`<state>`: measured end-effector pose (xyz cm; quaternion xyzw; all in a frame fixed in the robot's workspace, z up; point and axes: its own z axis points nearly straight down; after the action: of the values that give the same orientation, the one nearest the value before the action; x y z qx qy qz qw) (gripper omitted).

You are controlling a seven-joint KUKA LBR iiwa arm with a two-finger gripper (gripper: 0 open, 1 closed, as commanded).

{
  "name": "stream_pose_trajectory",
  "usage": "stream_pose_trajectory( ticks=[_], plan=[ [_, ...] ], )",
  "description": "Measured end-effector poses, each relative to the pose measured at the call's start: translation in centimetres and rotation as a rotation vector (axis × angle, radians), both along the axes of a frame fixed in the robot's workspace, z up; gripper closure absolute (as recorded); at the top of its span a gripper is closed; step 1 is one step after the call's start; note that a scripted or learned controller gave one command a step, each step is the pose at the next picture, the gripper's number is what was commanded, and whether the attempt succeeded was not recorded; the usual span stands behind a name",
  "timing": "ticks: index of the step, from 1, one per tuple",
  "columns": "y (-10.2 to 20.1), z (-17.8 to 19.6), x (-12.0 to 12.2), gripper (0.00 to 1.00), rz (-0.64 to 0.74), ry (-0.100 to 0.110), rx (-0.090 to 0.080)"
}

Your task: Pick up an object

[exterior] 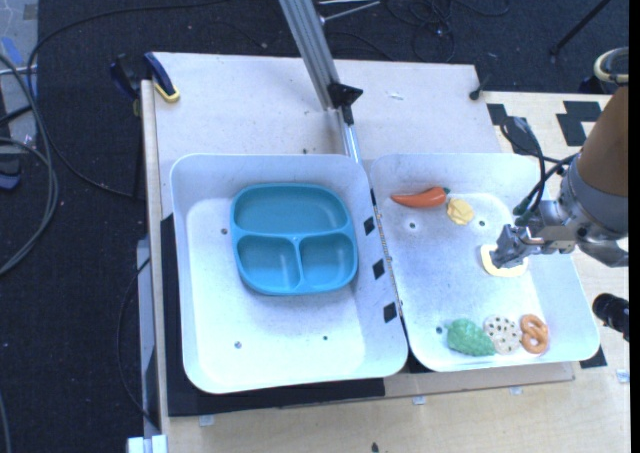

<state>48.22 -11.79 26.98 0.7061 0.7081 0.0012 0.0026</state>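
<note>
My gripper [507, 250] is down in the right bin [440, 281], right over a pale yellow flat object [496, 265] that peeks out beneath it. An orange-red chili pepper [420, 198] lies at the bin's far side, with a small yellow piece [460, 210] next to it. Along the bin's near edge sit a green leafy piece [468, 337], a speckled cookie [502, 333] and a pretzel [534, 333]. The gripper body hides its fingertips.
The left bin [200, 281] holds a blue three-compartment tray [295, 238]. A slanted metal pole [310, 31] rises behind the bins. The arm [605, 181] enters from the right above the right bin's edge.
</note>
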Motion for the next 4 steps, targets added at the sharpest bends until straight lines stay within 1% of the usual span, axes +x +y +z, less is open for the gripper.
stream_pose_trajectory(
  ticks=[1,2,3,4],
  plan=[
    [4.8,-0.7,1.8,1.00,0.004,0.004,0.003],
    [8.3,-2.0,4.8,1.00,0.003,0.005,0.002],
    [13.0,-1.4,7.6,1.00,0.004,0.003,0.003],
    [16.5,-2.7,10.1,1.00,0.003,0.005,0.002]
  ],
)
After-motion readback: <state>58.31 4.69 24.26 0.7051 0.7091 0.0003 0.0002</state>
